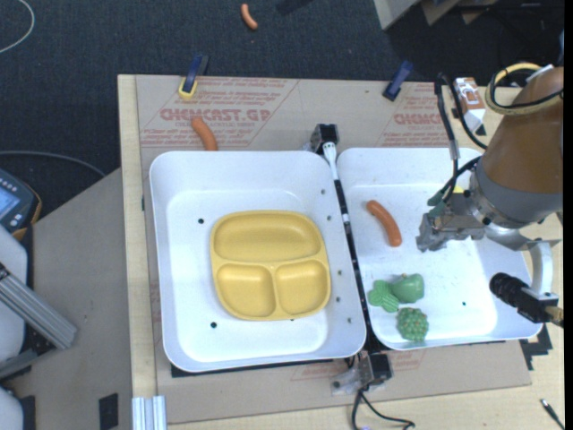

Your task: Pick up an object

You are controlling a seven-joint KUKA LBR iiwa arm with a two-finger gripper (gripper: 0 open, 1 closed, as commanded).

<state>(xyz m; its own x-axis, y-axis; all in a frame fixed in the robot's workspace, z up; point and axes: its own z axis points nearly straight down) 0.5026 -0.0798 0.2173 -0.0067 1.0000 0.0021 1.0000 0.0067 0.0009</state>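
In the right bin [466, 173] lie an orange sausage [384, 221], a green pepper-like toy [397, 291] and a green broccoli toy [413, 323]. My gripper [432, 237] hangs low over this bin, just right of the sausage and above the green toys. Nothing shows between its fingers. The arm's grey and orange wrist reaches in from the right and hides part of the bin's right side.
The left bin [175, 267] holds a yellow three-compartment plate [267, 263]. Another orange sausage [205, 133] lies on the cardboard behind the left bin, and a third [249, 15] on the dark floor. Clamps and cables sit between and around the bins.
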